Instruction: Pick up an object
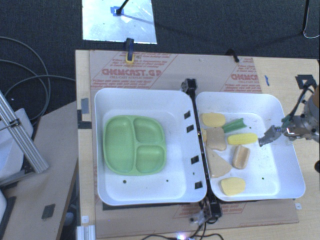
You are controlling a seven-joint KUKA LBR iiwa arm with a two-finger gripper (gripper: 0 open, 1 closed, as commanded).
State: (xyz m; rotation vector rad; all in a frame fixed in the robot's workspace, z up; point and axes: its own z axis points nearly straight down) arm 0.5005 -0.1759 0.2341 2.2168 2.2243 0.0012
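Overhead slanted view of a bench w/ two shallow white bins side by side. The right bin (287, 149) is the landmark here. In its left half sits a loose cluster of toy food pieces: a yellow oval piece (213, 119) at the top, a green stick (233, 125) just right of it, a yellow bar (242, 139) below the stick, a tan square piece (216, 139) left of the bar, a tan bread-like piece (241, 157) under the bar, a pale wedge (218, 165) below the square, and a yellow round piece (233, 186) nearest the bin's front edge. All look like small, light, stiff plastic, prob. smooth and a bit slippery, not fragile. The yellow bar is the likeliest target: it lies closest to the gripper, w/ its right end free of neighbours, so pinching across its narrow width near the middle should work best; approx. a light squeeze is enough. The gripper (265, 137) reaches in from the bin's right side, its tip low over the bin floor just right of the yellow bar. Whether the tip touches the bar, or whether it is spread or pressed together, cannot be told at this size; nothing is seen held in it. Left of the right bin, the left bin (107, 104) holds a green divided tray (134, 145).
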